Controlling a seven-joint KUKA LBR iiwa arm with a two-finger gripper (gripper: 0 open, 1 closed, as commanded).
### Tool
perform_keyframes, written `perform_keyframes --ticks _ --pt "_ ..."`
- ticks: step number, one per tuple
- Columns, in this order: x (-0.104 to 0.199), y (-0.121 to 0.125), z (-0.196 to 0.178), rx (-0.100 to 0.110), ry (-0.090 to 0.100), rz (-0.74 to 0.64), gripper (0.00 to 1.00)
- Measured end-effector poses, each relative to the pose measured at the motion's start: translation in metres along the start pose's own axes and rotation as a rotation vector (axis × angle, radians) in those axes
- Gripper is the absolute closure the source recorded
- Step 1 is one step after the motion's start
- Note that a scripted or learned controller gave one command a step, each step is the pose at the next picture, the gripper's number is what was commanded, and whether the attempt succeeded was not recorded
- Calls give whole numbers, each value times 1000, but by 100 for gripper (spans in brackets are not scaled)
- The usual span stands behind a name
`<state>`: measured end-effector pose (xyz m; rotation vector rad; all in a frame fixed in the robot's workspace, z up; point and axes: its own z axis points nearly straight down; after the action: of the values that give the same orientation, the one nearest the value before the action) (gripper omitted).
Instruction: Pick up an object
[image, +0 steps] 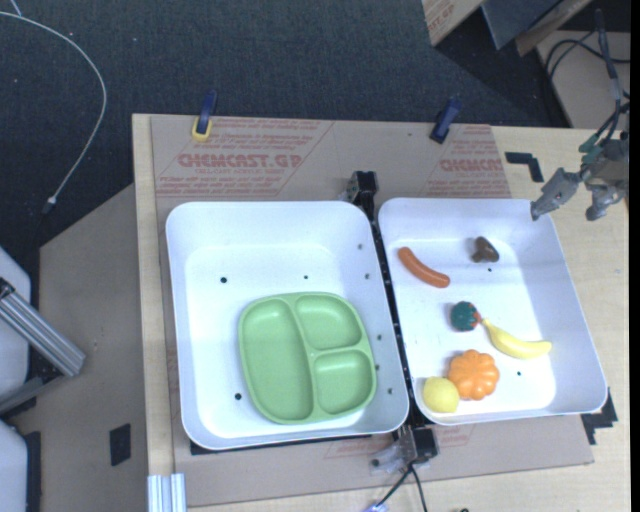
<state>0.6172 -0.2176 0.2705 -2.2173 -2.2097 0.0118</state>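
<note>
I see the gripper (578, 194) hovering beyond the right bin (560, 262), fingers spread and holding nothing; no object picked yet, the whole grasp remains.

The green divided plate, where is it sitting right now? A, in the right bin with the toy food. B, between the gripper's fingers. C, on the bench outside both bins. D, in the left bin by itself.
D: the green divided plate lies flat in the left bin, while the banana and pumpkin are in the right bin.
</note>
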Motion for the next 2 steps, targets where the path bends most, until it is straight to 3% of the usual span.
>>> perform_keyframes --ticks 1,2 --pt "1 2 -9 -14 -3 -4 0" --pt "-4 5 36 -8 -2 -3 0"
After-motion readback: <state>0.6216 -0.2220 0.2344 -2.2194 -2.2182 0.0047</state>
